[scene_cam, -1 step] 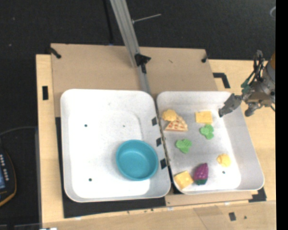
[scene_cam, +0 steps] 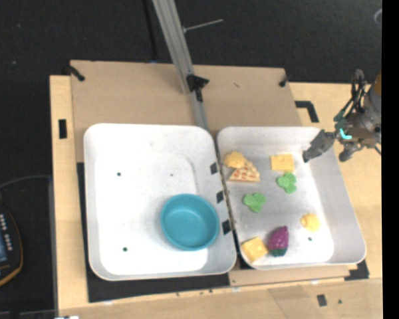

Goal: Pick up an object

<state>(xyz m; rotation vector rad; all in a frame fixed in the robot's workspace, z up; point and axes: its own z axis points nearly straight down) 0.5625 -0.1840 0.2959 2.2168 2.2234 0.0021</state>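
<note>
- I count seven small toy pieces in the right bin (scene_cam: 346,208), all lying loose and none of them lifted.
- Nearest my pincer (scene_cam: 331,146) is one yellow square block (scene_cam: 282,162), just to its left and slightly lower.
- Two green pieces follow: one (scene_cam: 287,182) down-left of the pincer, the other (scene_cam: 254,202) further the same way.
- One pizza slice (scene_cam: 243,173) and one yellow lump (scene_cam: 235,159) touching its top sit well to the pincer's left, by the bins' shared edge.
- Below the pincer: one small yellow piece (scene_cam: 310,221), then one purple grape bunch (scene_cam: 278,240) beside one yellow wedge (scene_cam: 255,249) at the near rim.
- The pincer hangs over the right bin's upper right corner with its two fingers spread apart, nothing between them.
- Far to the left, the left bin (scene_cam: 120,158) holds one blue bowl (scene_cam: 189,221).
</note>
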